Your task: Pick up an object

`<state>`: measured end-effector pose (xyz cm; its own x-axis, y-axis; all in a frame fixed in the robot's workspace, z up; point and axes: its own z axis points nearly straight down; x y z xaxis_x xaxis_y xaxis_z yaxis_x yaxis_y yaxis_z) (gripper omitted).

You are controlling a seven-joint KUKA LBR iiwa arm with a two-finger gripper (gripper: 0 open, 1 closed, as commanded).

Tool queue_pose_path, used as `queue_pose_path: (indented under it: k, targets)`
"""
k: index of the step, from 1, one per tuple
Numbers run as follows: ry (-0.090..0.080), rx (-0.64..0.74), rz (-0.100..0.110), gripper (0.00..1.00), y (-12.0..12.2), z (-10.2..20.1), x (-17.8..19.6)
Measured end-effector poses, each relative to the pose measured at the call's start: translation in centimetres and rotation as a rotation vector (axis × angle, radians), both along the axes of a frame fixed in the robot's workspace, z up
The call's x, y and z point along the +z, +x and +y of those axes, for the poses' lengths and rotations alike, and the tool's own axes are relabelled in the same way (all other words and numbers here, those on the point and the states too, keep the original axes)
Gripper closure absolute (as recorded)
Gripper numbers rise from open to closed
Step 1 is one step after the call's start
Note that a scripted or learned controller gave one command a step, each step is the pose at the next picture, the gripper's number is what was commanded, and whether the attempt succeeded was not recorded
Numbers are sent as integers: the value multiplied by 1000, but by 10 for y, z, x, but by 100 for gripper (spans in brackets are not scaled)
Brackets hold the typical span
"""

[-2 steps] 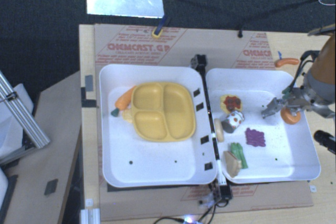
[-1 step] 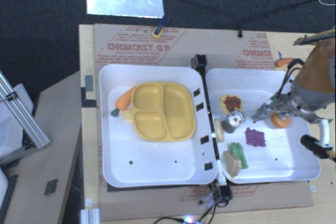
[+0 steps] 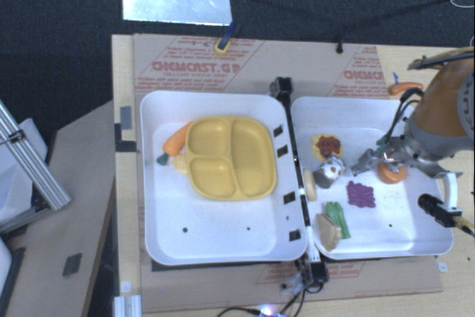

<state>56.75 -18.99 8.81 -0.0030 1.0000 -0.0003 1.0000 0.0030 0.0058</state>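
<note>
Nothing is lifted yet: the gripper is poised low at right of frame (finger state cannot be told) just above the purple grapes in the right bin.

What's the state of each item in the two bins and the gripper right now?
yellow divided plate: flat in left bin, compartments bare
carrot: lying against the plate's left edge
purple grapes: loose on right bin floor
green beans: lying in right bin, near front
orange piece: in right bin, beside the gripper
gripper: low over right bin, holding nothing visible
</note>
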Motion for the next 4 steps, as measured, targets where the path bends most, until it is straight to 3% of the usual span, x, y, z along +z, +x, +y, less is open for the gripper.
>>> queue_pose_path:
  k: [1,3,4]
  targets:
    - [-10,0,-12,100,2,-3,13]
    - [-3,2,-3,100,8,-12,133]
    - [-1,2,2,100,9,-12,137]
